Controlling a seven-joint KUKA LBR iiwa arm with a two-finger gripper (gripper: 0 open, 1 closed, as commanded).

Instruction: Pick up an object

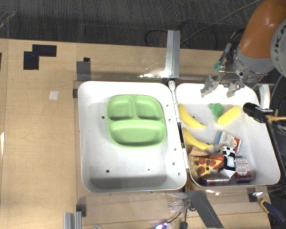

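My gripper (219, 90) hangs over the back of the right bin (271, 163), its two fingers (208, 90) spread apart and open with nothing between them. Just below and in front of it lie a small green item (217, 109) and a yellow corn cob (229, 115). Two bananas (190, 118) (196, 141) rest along the bin's left side. Toward the front sit a small carton (227, 140), a pizza slice toy (208, 164), a black-and-white toy (229, 156) and a red packet (242, 168).
The left bin (93, 142) holds a green divided plate (136, 119). A metal post (173, 51) stands behind the ridge between the bins. The arm's orange band (260, 27) looms at the upper right, with cables along the right side.
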